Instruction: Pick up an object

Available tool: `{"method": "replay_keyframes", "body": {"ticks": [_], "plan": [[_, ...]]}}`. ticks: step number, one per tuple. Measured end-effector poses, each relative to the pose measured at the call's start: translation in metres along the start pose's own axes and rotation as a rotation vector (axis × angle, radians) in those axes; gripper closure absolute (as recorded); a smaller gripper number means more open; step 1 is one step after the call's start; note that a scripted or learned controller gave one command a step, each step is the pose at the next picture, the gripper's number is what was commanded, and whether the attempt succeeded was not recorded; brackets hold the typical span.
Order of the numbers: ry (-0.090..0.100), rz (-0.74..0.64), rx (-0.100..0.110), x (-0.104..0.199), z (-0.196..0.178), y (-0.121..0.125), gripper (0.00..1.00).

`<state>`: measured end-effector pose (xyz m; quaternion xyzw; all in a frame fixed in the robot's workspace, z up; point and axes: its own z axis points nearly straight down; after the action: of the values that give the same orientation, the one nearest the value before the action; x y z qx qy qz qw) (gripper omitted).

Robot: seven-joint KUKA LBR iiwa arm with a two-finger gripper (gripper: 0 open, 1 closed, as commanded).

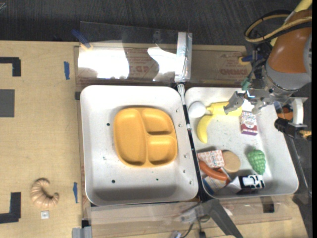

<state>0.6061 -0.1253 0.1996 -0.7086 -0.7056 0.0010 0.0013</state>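
We see 2 white bins: the left bin [94, 148] holds a yellow divided plate [145, 135]; the right bin [285, 175] holds a banana [207, 120], red carton [248, 123], green toy [256, 161] and others. Our hand [246, 103] hangs above the banana's end, fingers spread, holding nothing.

From where I hang, little reads clearly. The cardboard wall [225, 66] behind my bins carries dark red printed lettering, too blurred to spell out. The small carton [248, 123] in the right bin [285, 180] has a red and white label, its words too small to read. The black bottle [251, 182] shows a white label, also illegible. No numbers can be made out.
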Motion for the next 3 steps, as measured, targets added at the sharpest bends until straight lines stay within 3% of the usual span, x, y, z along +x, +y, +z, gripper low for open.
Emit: {"method": "replay_keyframes", "body": {"ticks": [1, 2, 3], "plan": [[-0.003, -0.024, -0.01, -0.055, 0.113, -0.044, 0.0], [-0.006, -0.289, -0.013, -0.038, 0.114, 0.021, 0.0], [-0.006, -0.289, -0.013, -0.038, 0.114, 0.021, 0.0]]}}
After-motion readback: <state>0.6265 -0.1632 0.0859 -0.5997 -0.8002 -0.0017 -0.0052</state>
